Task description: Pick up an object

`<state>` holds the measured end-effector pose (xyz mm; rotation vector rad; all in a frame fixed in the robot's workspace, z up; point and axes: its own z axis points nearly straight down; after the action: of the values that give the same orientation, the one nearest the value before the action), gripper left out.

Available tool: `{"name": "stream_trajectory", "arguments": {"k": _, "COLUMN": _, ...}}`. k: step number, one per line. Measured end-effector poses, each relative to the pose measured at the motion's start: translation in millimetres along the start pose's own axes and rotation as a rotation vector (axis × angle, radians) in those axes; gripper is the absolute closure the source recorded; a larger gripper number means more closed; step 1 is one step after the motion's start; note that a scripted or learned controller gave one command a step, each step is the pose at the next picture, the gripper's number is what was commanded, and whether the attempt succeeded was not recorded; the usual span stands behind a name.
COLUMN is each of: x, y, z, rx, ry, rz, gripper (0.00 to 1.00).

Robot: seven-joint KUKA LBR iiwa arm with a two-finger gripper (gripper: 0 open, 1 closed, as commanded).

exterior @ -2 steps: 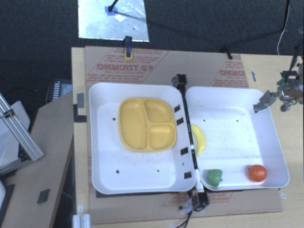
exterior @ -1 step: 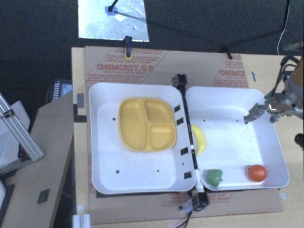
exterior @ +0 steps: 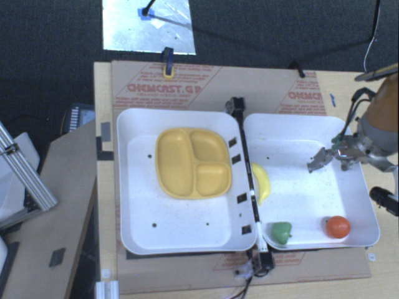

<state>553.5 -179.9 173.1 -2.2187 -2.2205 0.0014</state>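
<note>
Over right bin (exterior: 312,136), hand (exterior: 319,161) holds nothing, touches nothing.

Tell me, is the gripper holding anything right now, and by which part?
Nothing is held. The gripper hangs over bare floor of the right bin, apart from the banana, green pepper and tomato.

yellow divided tray (exterior: 192,163) in left bin (exterior: 134,185)
</note>
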Motion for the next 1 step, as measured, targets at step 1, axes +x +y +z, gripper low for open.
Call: {"name": "stream_trajectory", "arguments": {"k": 1, "x": -2.3, "y": -2.1, "z": 62.6, "rx": 0.001, "ry": 0.0, "rz": 0.0, "gripper": 0.0}}
